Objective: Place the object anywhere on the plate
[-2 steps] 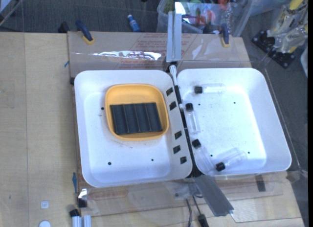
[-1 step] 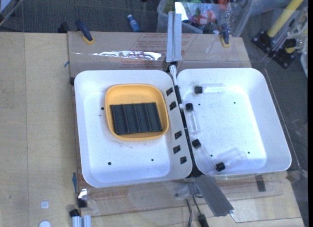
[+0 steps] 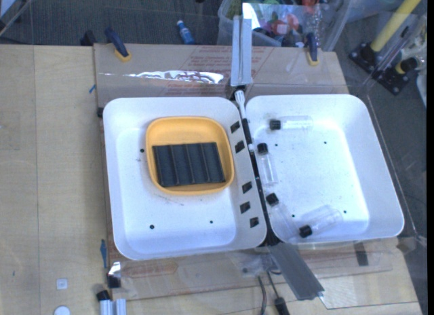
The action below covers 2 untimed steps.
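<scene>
The dark grey ribbed rectangular block lies flat on the yellow square plastic plate, its long side running left to right across the plate's middle, so from here the placing looks done. I cannot tell how the gripper stands. One block, one plate; to the plate's right, three clear black-capped plastic tubes lie in the neighbouring white bin.

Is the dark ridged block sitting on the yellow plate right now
Yes, the dark ridged block lies flat on the yellow plate in the left bin.
</scene>
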Motion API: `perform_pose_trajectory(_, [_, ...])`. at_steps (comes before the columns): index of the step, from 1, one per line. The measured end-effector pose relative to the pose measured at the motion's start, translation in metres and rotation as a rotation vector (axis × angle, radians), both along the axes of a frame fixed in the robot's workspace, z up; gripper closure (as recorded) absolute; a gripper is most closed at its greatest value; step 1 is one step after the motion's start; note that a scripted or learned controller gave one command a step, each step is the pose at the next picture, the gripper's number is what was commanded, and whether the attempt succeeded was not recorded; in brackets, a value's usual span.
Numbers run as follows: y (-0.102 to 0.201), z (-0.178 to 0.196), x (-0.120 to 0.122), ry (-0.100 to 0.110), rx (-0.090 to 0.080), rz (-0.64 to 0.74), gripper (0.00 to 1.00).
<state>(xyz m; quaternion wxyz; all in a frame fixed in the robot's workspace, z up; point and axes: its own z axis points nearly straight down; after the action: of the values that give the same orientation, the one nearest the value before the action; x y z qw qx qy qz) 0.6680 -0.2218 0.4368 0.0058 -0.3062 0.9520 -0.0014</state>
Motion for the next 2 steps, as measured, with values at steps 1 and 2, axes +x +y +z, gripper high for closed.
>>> perform_pose_trajectory(1, [0.0002,0.0,0.0001,0.0,-0.002,0.223,1.0])
perform_pose_trajectory(2, [0.0003,-0.0006,0.0,0.001,-0.005,0.616,1.0])
